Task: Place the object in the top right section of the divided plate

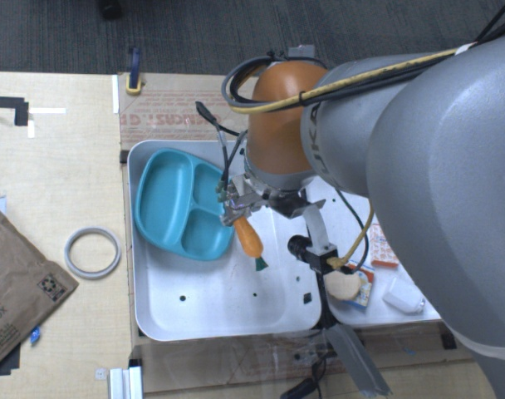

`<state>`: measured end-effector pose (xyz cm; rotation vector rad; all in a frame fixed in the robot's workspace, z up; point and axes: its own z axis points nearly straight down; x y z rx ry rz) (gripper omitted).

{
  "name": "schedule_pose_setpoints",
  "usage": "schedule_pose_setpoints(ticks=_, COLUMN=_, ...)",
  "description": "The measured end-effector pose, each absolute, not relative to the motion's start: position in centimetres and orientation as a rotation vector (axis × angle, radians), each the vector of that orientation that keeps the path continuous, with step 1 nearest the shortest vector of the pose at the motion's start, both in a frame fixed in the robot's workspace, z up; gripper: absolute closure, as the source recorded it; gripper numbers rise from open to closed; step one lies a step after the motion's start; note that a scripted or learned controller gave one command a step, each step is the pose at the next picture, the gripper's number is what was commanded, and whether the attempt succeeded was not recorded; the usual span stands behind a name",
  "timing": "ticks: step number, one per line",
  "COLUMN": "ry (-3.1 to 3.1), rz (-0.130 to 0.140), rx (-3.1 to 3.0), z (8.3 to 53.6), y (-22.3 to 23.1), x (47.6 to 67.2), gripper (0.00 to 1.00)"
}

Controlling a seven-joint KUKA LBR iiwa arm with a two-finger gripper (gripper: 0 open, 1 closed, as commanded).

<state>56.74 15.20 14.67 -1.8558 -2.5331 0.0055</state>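
A blue divided plate (pixel 179 199) lies tilted in the upper left of the left white bin (pixel 203 306). An orange toy carrot (pixel 249 238) with a green tip sits just off the plate's right rim, pointing down and to the right. My gripper (pixel 232 209) hangs under the orange wrist band, right at the carrot's upper end and over the plate's right edge. The wrist hides part of the plate's right sections and the spot where gripper and carrot meet.
The right bin holds a cream round object (pixel 342 286), a red-and-white packet (pixel 379 253) and a white item (pixel 402 300). A tape ring (pixel 92 251) and a cardboard box (pixel 12 299) lie on the bench at left. The grey arm covers the right side.
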Motion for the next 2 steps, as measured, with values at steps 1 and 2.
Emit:
schedule_pose_setpoints(ticks=1, ry=-2.667, rz=0.005, rx=-1.657, z=15.9, y=11.3, x=53.5, gripper=1.00)
schedule_pose_setpoints(ticks=2, ry=-2.819, rz=-0.011, rx=-1.408, z=9.8, y=14.3, x=57.6, gripper=1.00)
